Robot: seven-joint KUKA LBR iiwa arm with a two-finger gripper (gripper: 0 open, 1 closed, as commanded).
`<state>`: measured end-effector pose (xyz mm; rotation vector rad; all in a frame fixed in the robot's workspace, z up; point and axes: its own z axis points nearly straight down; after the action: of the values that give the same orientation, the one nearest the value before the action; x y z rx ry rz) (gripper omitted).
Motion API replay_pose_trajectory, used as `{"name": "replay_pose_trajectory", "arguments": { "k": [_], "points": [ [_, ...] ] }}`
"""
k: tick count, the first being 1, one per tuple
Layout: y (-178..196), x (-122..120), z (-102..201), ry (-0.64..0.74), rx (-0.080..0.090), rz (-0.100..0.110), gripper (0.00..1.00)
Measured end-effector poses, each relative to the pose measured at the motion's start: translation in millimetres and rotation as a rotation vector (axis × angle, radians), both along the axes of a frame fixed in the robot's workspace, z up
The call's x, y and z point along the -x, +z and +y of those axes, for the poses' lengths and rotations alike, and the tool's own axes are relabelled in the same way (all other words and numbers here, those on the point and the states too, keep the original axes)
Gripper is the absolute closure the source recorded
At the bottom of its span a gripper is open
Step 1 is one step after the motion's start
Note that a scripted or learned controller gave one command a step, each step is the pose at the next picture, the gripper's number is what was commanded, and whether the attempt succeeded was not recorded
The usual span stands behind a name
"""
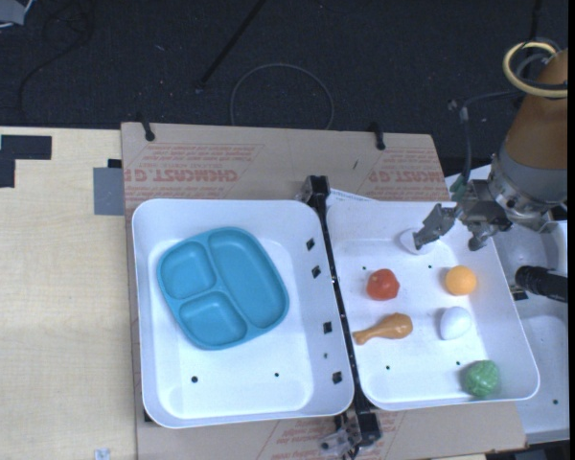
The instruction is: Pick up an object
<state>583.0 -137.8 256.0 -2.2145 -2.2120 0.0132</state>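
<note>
The right bin point(393, 391) holds a red tomato-like ball point(383, 284), an orange ball point(460, 280), a white egg point(453, 323), a tan drumstick point(384, 330) and a green leafy lump point(481, 378). My gripper point(456, 228) hangs over the bin's far right part, its two grey fingers point(431, 227) spread apart, open with nothing between them. The orange ball lies just in front of it, apart from the fingers.
The left bin point(172, 391) carries a blue three-compartment plate point(222, 286). A black divider clamp point(328, 286) runs between the bins. Cardboard lies under both bins, and the arm's orange band point(541, 132) rises at the right.
</note>
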Motion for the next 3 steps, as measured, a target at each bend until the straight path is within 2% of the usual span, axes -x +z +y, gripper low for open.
{"name": "replay_pose_trajectory", "arguments": {
  "k": [1, 3],
  "points": [
    [6, -2, 0, 0.001, 0.002, -0.011, 0.0],
    [-112, 9, 13, 0.001, 0.0, -0.004, 0.0]
  ]
}}
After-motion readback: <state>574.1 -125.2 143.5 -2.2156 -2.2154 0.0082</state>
